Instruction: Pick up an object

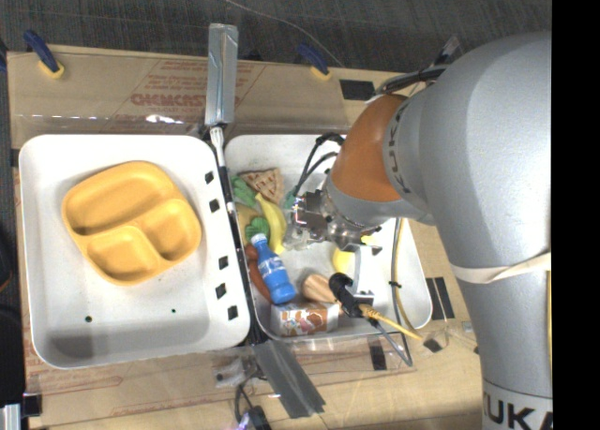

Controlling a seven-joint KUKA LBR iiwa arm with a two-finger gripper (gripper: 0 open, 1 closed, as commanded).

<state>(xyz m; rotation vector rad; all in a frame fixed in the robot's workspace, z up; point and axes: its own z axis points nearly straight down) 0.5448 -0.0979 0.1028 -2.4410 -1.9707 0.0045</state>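
The right bin (281, 145) holds a pile of toy food. A brown waffle piece (263, 181) lies at the back, with a green item (246, 194) and a yellow banana (274, 218) in front of it. A blue bottle (273, 272) lies beside a red sausage (256, 278). A tan bread roll (318, 287) and a small printed box (305, 319) sit near the front wall. My gripper (302, 220) is low in this bin, just right of the banana. A yellow item (343, 259) peeks out under the wrist. The arm hides the bin's right half.
The left bin (112, 330) holds a yellow divided plate (131, 222) with bare white floor in front of it. A metal clamp bar (221, 72) stands at the back, over the wall that the two bins share.
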